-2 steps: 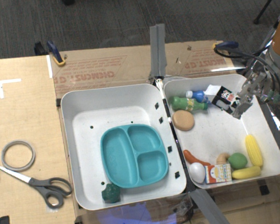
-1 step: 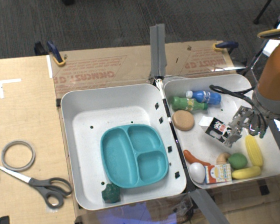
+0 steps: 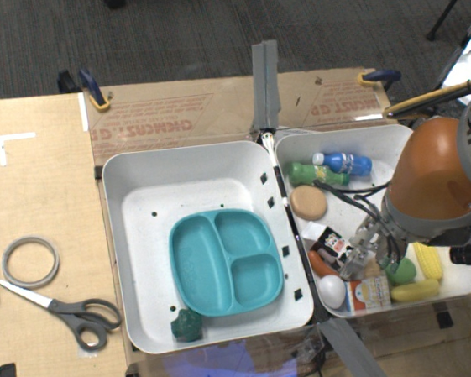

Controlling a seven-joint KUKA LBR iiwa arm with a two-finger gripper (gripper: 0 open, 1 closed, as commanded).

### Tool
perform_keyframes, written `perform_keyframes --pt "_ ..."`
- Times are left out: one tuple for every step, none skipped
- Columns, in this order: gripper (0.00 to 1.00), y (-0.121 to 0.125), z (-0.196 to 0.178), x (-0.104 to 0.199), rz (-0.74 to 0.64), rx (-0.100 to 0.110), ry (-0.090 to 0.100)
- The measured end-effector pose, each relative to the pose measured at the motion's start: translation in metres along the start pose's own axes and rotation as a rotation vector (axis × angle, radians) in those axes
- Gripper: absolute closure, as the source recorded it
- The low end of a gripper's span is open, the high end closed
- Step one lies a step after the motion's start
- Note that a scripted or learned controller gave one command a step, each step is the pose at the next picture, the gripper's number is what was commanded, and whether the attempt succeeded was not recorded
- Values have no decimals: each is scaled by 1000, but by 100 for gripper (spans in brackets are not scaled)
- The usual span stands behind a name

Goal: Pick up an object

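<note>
Just beside the end effector [image 3: 367,249], a white egg [image 3: 332,290].

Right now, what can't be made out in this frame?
- End effector, camera view: finger state unclear, blurred among clutter in the right bin.
- Items under the arm: hidden by the orange band.
- Carton: label too small to read.
- Green lump in the left bin: identity unclear.

Bench [image 3: 43,205]: tan surface, left of the gripper [image 3: 362,249].
Bins: left bin [image 3: 140,236]; right bin [image 3: 381,135], under the gripper.
Loose items: scissors [image 3: 68,312], tape roll [image 3: 30,261], far left.
</note>
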State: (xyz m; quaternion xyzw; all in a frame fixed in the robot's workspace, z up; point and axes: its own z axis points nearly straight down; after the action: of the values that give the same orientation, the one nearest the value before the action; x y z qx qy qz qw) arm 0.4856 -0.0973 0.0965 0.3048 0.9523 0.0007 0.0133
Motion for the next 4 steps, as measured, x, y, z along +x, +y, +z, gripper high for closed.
perform_keyframes --pt "100 22 -175 18 -31 9 22" --pt "100 -27 -104 -24 -82 9 25" --pt "100 -2 -7 -16 -64 9 26" --pt "100 -11 3 0 286 11 20"
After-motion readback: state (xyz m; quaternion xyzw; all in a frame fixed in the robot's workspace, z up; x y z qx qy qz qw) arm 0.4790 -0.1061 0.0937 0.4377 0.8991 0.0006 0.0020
